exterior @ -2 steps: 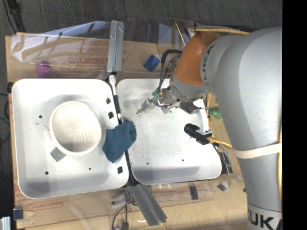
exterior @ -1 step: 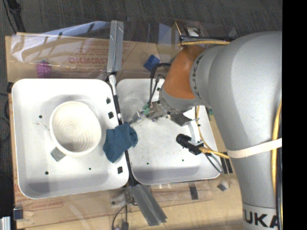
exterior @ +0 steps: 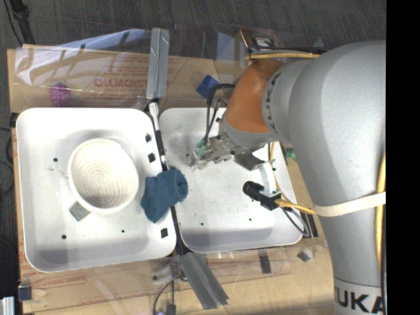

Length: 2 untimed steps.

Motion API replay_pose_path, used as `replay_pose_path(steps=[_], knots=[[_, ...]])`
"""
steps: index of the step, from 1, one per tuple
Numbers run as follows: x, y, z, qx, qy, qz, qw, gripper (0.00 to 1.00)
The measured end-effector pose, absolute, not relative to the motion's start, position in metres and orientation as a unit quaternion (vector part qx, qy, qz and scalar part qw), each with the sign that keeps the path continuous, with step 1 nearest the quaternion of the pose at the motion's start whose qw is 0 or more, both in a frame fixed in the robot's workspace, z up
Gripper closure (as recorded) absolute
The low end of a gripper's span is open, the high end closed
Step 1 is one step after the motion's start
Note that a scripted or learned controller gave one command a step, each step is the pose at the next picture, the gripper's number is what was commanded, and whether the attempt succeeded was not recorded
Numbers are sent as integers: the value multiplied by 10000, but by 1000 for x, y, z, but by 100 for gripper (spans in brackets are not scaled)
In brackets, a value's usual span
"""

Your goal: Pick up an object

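Low at the frame's centre, the grey two-finger gripper, grip state indiscernible, risks missing the crumpled blue cloth straddling the bins' divider.

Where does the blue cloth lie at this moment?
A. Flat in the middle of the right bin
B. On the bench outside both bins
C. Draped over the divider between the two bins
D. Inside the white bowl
C: the blue cloth straddles the divider, part in the left bin, beside the white bowl, and part in the right bin.
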State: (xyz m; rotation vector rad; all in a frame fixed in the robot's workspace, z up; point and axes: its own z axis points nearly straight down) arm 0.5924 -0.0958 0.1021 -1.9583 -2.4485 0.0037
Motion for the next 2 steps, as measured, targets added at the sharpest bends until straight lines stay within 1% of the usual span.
replay_pose_path(steps=[1,2], knots=[[592,-96,102,-6245,-7810,14,33,0],[563,-96,90,-5561,-8311,11,29,0]])
